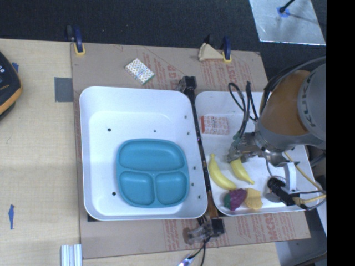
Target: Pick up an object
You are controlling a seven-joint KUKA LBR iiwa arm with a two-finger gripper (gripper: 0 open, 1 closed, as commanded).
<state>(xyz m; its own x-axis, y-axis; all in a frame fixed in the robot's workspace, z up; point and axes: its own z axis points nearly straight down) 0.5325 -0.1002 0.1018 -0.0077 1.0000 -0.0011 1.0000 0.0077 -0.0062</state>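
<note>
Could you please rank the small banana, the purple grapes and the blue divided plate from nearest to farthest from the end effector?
From the end effector:
1. Small banana, right bin, just below it.
2. Purple grapes, right bin's near edge.
3. Blue divided plate, left bin.

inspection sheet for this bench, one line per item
surface: cardboard sheet clamped on a wooden bench, bearing the left bin and the right bin.
job's things: in the right bin, two bananas, purple grapes, a yellow piece and a flat packet.
clutter: blue divided tray in the left bin; small patterned packet on the cardboard.
grippers: gripper low over the right bin, just above the right-hand banana; nothing seen between its fingers.
cables: black cables loop along the arm.
surroundings: dark floor behind; yellow and black device at the left edge.
</note>
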